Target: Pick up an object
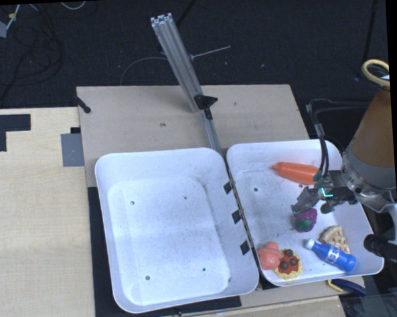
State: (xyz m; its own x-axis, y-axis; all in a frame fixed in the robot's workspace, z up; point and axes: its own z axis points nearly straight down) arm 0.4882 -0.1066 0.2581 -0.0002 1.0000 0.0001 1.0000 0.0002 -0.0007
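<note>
Several small objects lie in the right bin [268, 197]. An orange carrot [296, 171] rests near its far side. A purple toy [305, 219] sits in the middle right, directly under my gripper [312, 202], whose dark fingers hang just above it and look spread to either side. A blue bottle [332, 255] lies near the front right corner beside a waffle-like piece [335, 236]. A pink-red toy [269, 254] and a round tart with berries [288, 264] sit at the front edge.
The left bin [166, 230] lies beside the right one, joined by black clips [236, 216]. A slanted aluminium post [182, 61] rises behind the bins. The arm's orange band [378, 130] reaches in from the right.
</note>
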